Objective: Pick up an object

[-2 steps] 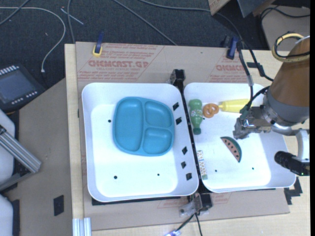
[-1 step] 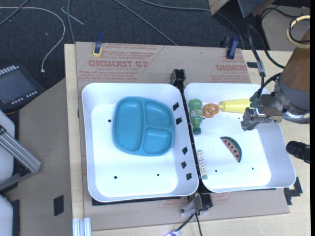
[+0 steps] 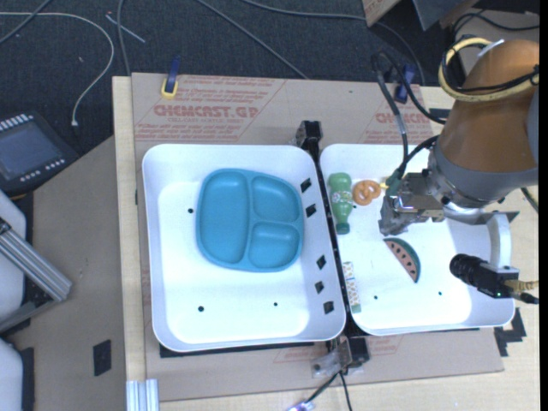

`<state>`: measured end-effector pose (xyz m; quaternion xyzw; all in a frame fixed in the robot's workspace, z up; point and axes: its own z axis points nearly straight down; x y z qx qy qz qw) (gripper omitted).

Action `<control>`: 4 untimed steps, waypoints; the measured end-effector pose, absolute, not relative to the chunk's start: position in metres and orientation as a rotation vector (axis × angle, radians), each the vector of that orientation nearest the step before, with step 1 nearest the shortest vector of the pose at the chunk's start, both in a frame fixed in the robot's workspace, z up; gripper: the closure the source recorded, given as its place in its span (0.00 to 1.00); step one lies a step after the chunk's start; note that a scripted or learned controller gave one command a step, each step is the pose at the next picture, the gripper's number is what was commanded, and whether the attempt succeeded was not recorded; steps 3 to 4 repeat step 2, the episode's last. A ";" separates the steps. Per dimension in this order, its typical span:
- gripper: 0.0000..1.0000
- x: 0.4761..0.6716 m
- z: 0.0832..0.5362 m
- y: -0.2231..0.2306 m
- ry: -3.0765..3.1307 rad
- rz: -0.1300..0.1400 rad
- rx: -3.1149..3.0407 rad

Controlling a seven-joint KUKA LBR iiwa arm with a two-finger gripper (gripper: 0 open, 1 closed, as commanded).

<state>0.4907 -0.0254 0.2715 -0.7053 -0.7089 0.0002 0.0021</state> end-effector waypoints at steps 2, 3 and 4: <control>1.00 0.496 0.253 0.084 -2.228 -0.003 -2.213; 1.00 0.496 0.253 0.084 -2.228 -0.003 -2.213; 1.00 0.496 0.253 0.084 -2.228 -0.003 -2.213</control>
